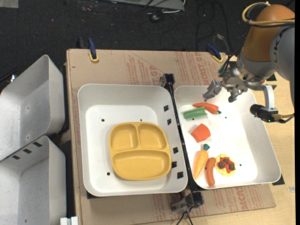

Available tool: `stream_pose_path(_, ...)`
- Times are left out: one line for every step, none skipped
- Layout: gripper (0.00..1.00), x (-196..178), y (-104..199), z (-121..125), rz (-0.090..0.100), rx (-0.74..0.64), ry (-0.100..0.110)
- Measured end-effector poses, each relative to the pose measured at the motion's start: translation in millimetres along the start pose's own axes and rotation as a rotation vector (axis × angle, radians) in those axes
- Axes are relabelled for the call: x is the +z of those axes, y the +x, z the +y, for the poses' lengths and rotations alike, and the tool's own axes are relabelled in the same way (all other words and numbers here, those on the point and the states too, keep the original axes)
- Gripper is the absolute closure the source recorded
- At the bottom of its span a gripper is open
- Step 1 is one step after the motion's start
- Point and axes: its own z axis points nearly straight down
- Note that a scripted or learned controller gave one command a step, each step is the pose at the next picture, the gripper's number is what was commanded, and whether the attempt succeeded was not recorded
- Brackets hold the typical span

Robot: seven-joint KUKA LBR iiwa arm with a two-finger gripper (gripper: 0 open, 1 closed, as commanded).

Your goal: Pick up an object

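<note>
My gripper (223, 92) hangs over the far edge of the right bin (255, 139), fingers spread apart and nothing between them. Just below and left of it lie a small red-orange chili (206, 108) and a green pepper piece (194, 113). Nearer the front sit an orange-red wedge (201, 132), a carrot (200, 162), a red sausage (211, 170) and a small yellow pizza with red topping (226, 164).
The left bin (93, 139) holds a yellow divided plate (139, 150). A black divider strip (176, 125) runs between the bins. Two white tubs (28, 125) stand off the bench at the left. Blue clamps (93, 50) grip the board's far edge.
</note>
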Motion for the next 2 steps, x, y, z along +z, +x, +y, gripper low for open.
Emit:
stream_pose_path(0.00,-9.8,0.5,2.7,-0.002,-0.002,-0.014)
stream_pose_path(0.00,53.2,4.7,5.9,-0.001,-0.005,-0.010)
